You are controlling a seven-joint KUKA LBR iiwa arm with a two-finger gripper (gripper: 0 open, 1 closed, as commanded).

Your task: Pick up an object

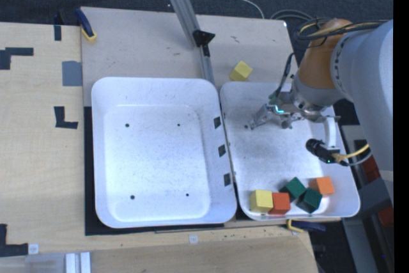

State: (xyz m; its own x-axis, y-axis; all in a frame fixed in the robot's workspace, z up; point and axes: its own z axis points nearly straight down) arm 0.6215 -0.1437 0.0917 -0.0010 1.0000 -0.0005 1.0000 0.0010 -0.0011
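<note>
The bench [160, 41] carries two white bins side by side. The left bin [108, 156] is the bigger shape in my view. The right bin [255, 156] holds all the blocks, crowded along its near edge toward the near right corner.

The arm [358, 67] comes in from the right, grey and thick, with its orange band [319, 64] above the wrist. It bends down over the far half of the right bin. The gripper [263, 118] points toward the left, low over the bin floor. I cannot tell if it is spread or closed, and I see no block in it.

The blocks are well apart from the gripper: a yellow block [261, 200], a red block [280, 202] touching it, two green blocks [295, 188] and [311, 200], and an orange block [324, 185]. One more yellow cube [241, 71] lies on the bench just beyond the far edge of the right bin.

The risk, I think, is the crowding. The blocks touch each other and sit against the bin wall, so the gripper may push one instead of closing around it, or strike the rim. A descent at the present place would probably catch nothing.
</note>
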